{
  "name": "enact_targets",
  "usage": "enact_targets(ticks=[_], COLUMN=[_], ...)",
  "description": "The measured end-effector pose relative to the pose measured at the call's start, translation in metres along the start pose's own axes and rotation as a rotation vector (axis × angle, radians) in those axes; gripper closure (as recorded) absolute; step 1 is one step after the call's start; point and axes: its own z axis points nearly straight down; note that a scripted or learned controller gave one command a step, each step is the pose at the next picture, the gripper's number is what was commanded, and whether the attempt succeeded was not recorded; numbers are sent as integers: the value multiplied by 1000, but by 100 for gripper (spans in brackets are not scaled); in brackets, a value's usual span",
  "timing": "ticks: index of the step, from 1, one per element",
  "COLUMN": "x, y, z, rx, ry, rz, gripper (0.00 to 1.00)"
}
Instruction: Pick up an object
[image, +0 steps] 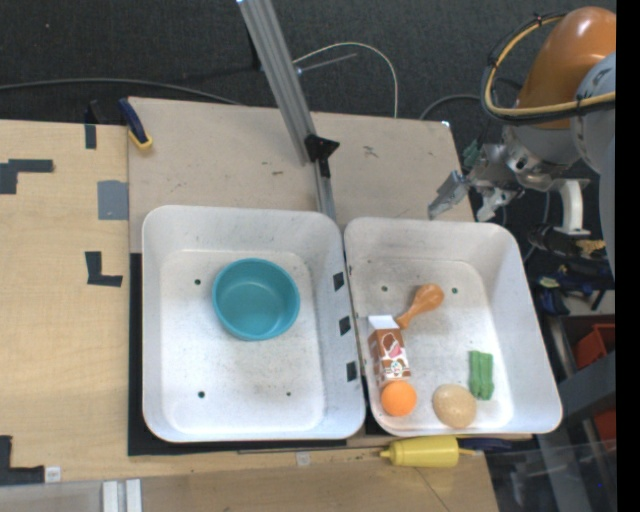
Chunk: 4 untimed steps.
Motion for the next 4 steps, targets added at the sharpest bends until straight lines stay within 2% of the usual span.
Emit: enact_targets(ticks=[1,2,3,4], x=[0,10,6,3], y=[0,4,4,2], z=[0,55,116,133], rx=[0,5,9,17], ry=[0,1,0,-2], rz=[0,0,2,4], gripper=[0,0,0,0])
